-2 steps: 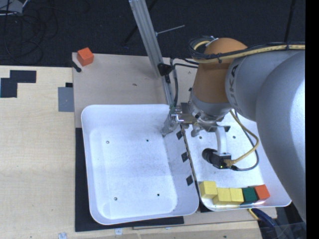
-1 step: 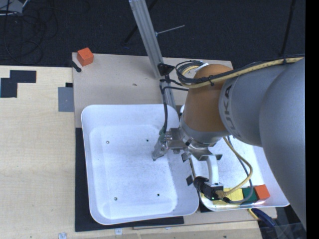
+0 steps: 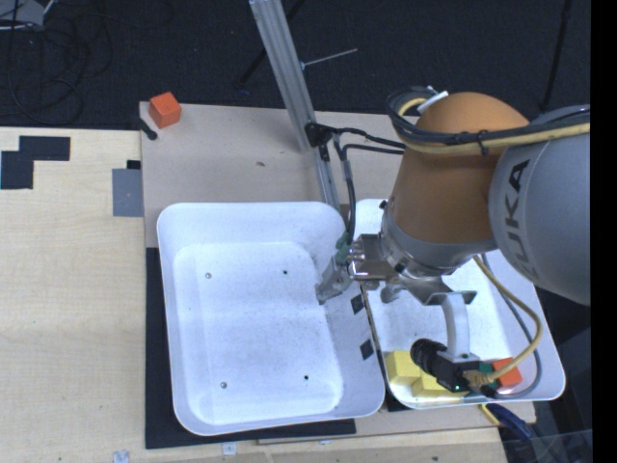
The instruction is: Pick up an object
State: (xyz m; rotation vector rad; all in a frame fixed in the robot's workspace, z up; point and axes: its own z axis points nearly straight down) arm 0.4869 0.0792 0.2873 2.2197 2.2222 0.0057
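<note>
The gripper is sitting low over the seam where the two bins meet, poking out toward the left from under the wrist, and tbh I can't tell whether it's clenched, released or got anything in it, since the arm's bulk covers too much. The grey arm with the orange band hangs over most of the shallow white right-hand bin. In that bin, down at the near end, there's a chunky yellow block in the near-left corner, and a small orange-red piece over toward the near-right corner, both lying on the bin floor well apart from the gripper. Something small and green shows between them but it's too tiny to make out. The shallow white left-hand bin just beside it shows a speckled floor with a few dark dots. Further out, a slanted silver aluminium rail rises from behind the bins, and a small orange cube sits on the bench at the far left corner, away from everything else.
</note>
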